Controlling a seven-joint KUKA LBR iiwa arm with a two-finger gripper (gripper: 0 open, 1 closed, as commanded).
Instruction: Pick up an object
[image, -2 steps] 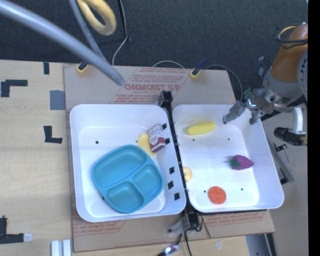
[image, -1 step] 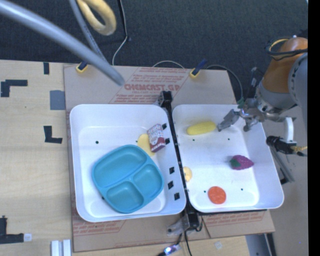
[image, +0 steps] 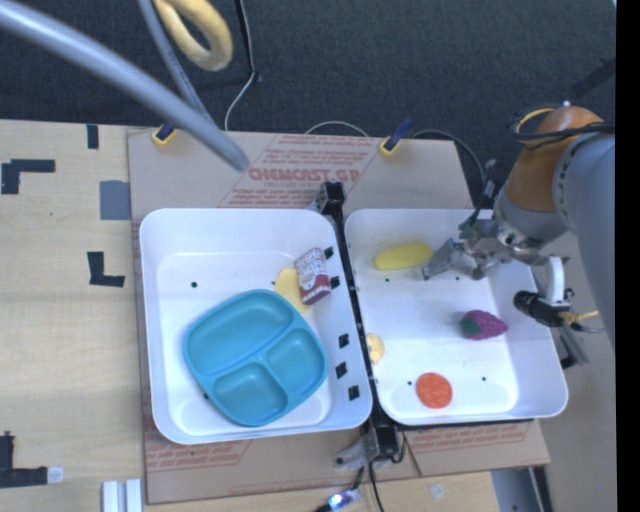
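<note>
Apparently we hang our gripper (image: 440, 265) low in the right bin (image: 540, 400), just beside the yellow piece (image: 402, 256), likely targeting it. Nothing sits in the claw; whether it is spread, we cannot tell.

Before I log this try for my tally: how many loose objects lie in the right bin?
3 in plain sight: a yellow piece at the far left by the jaws, a purple piece mid-right, an orange disc near the front. A small yellow bit at the divider is unclear.

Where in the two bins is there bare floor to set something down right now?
Right bin: open floor in the middle, bordered by the yellow piece, purple object and orange disc. The gripper crowds its upper part. Left bin: the blue tray fills most; bare floor lies upper left, beside the small carton.
</note>
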